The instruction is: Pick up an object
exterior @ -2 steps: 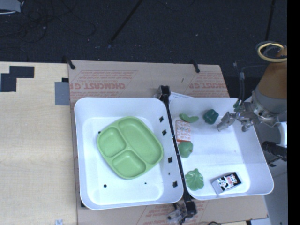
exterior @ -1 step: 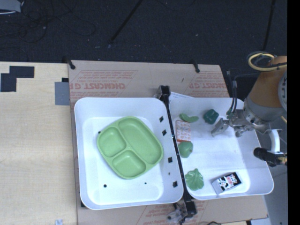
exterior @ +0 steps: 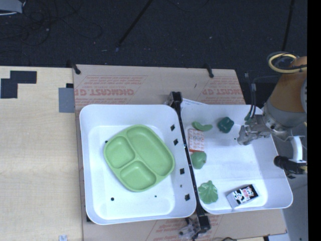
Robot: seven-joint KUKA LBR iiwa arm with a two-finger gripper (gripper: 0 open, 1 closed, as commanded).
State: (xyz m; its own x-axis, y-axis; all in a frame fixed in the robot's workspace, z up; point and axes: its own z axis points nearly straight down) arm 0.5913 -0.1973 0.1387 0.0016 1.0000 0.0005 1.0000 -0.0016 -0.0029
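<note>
The right bin (exterior: 266,172) holds several small objects. A dark green block (exterior: 225,124) lies near its back, with a light green leaf-like piece (exterior: 202,126) to its left. A pink-and-white card (exterior: 196,140) sits by the divider, above a green rounded piece (exterior: 198,159) and a frilly green piece (exterior: 207,192). A black-and-white box (exterior: 242,195) rests near the front. My gripper (exterior: 245,137) hangs at the bin's right side, to the right of the dark green block, with nothing visible in it.
The left bin (exterior: 95,185) contains a light green divided plate (exterior: 138,157). A black divider (exterior: 182,149) separates the bins. Both bins rest on cardboard (exterior: 125,87). The arm's orange band (exterior: 290,87) rises at the right edge.
</note>
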